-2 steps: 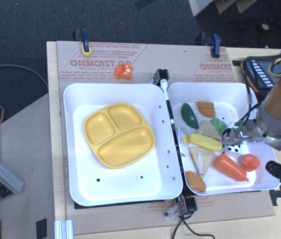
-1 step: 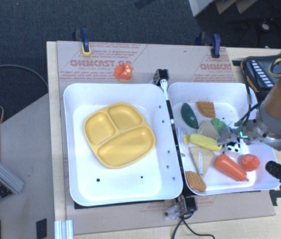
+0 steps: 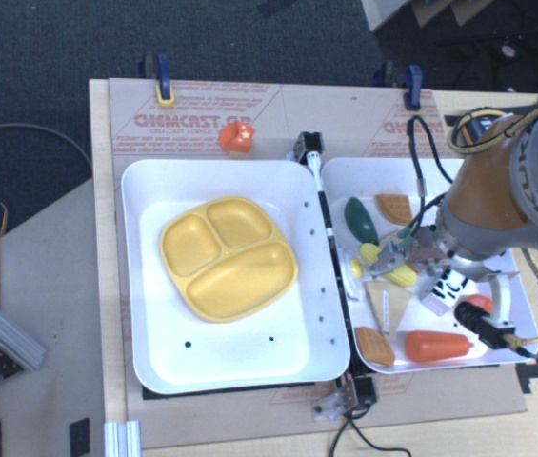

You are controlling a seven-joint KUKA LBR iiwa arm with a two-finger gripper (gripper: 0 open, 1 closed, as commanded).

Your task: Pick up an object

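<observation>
Jaw state, honestly can't tell from where I'm standing, the gripper [image 3: 394, 252] is down low in the right bin [image 3: 526, 307] and the tip is just a dark cluster against the clutter. Biggest thing on the bench is the left bin [image 3: 145, 284], which has a yellow divided plate [image 3: 228, 255] sitting in the middle of it and nothing else going on. The arm [image 3: 507, 193] comes in from the right, orange band and all, and leans over the right bin where all the small stuff is. Right by the tip there's a couple of little yellow pieces [image 3: 400, 275], with a dark green pepper-looking thing [image 3: 360, 220] just up and left of it. Further toward the front edge there's an orange carrot [image 3: 437, 346], and a tan cookie-ish piece [image 3: 374, 346] beside it. My read: it's in the reach/grasp step, lined up on the yellow bits, nothing clearly lifted yet. Next move needs a clean close on one item without snagging its neighbours, then a straight lift to see if it actually comes up.
</observation>
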